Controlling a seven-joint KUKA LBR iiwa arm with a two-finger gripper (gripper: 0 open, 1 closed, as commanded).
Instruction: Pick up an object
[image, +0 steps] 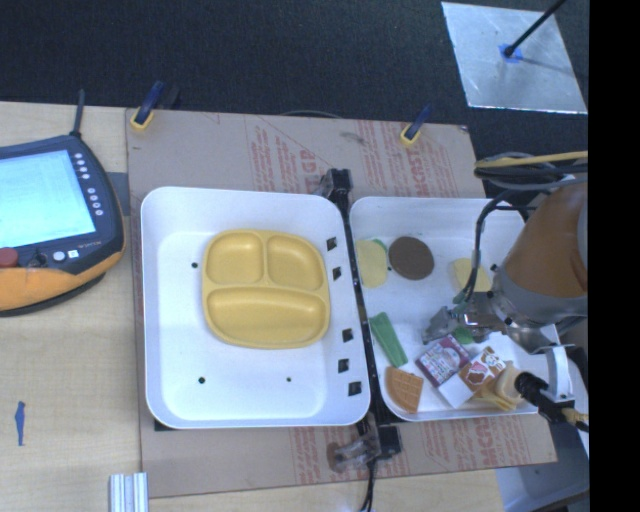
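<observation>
The gripper (445, 322) hangs just above a purple packet (441, 360), green stick (388, 338) to its left.

Grey arm (535, 300) with broad orange band, black cable looped alongside, dull metal pincer (447, 322)

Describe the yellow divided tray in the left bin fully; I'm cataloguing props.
The yellow divided plastic tray lies flat, face up, near the middle of the left white bin. It has rounded corners and three compartments: two smaller ones at the far side, one wide one nearer. Nothing sits in it; it touches only the bin floor.
</observation>
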